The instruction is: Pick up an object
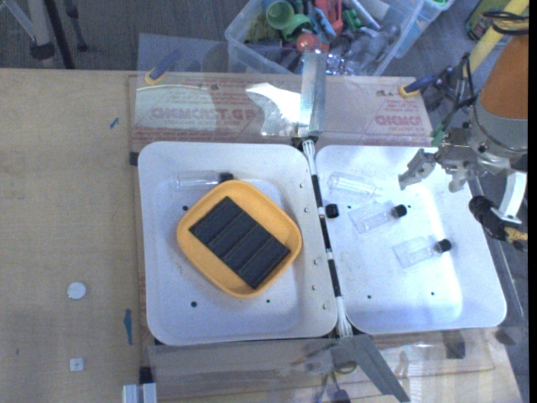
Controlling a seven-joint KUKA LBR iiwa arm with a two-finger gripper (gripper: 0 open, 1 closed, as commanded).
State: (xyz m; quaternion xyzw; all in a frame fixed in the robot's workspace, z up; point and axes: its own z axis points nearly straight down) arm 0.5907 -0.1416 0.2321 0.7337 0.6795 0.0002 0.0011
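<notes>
Overhead, hand (436,171) fingers apart, empty, clear vial (376,216) lower left, right bin (478,309).

The arm (503,99) shows as a thick rounded body, orange across its broad upper part and pale grey beneath, where the housing narrows to the wrist. A yellow section sits above the orange, near the frame's top corner. Black cables (457,91) loop down its side, and another black cable (495,217) curls under the wrist, ending in a dark rounded fitting. Below the grey housing hangs a cluster of grey-and-white metal brackets and plates. The gripper (435,171) is made of light grey, angular metal pieces, one slanted finger (414,171) ending in a blunt tip.
</notes>
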